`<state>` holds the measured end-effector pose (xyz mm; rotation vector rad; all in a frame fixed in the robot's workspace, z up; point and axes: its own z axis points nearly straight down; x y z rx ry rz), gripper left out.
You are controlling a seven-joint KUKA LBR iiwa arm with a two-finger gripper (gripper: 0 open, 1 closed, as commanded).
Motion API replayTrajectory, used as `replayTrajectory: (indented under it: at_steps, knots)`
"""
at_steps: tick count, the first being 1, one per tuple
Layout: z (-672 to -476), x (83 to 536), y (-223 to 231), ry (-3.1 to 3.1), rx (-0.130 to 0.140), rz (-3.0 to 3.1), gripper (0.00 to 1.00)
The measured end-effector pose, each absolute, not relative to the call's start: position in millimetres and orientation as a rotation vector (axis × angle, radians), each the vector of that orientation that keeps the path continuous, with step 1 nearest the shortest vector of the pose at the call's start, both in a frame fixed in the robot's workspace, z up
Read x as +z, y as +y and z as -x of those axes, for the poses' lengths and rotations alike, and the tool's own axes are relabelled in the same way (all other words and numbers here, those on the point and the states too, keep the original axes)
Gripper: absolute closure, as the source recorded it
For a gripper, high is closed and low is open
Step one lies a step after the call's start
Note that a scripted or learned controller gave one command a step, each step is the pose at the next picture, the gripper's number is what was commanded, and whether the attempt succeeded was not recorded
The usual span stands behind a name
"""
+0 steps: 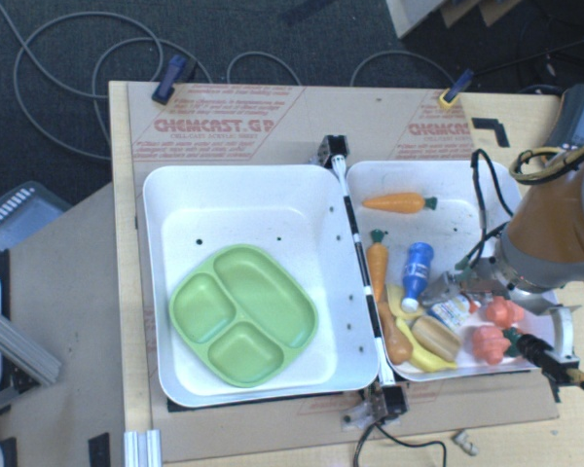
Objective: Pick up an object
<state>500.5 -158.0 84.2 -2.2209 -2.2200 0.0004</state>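
Camera view: arm low over the right bin, lower right of frame.
Gripper sits among crowded toy food, apparently selecting; cannot tell its state.

Glossy plastic bins, matt green tray

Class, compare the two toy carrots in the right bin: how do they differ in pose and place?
The far carrot lies crosswise near the bin's back wall, green top pointing right, apart from the other toys. The near carrot lies lengthwise along the left wall, green top pointing away from the camera, close beside the blue bottle. Both are orange with green tops.
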Motion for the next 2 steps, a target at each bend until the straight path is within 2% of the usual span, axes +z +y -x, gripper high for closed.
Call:
replayTrajectory:
  at_steps: [1, 2]
  knots:
    - [-501.0, 94.1, -158.5, -2.221, -0.001, 2.225, 1.00]
    - [-479.3, 186.6, -196.1, -2.221, 0.000, 2.224, 1.00]
